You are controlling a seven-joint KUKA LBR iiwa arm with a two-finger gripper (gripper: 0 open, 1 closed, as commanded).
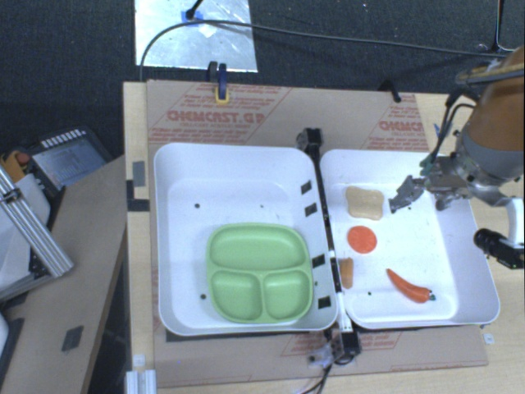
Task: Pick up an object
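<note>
1. Camera view: the gripper (408, 194) hangs over the right bin (467, 253); whether it grips anything, I cannot tell.
2. Just left of it lies a pale tan bread slice (365, 203), squarish and matte.
3. Below-left sits a round, smooth orange-red disc (362, 239).

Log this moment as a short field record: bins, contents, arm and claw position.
left bin: holds a green divided plate
right bin: holds four items
tan bread-like piece: near the bin's back left
orange-red round piece: just in front of the tan piece
small brown piece: against the divider wall
orange chili-like piece: front, lying at a slant
arm: reaches in from the right
claw: above the right bin, beside the tan piece, nothing seen in it
</note>
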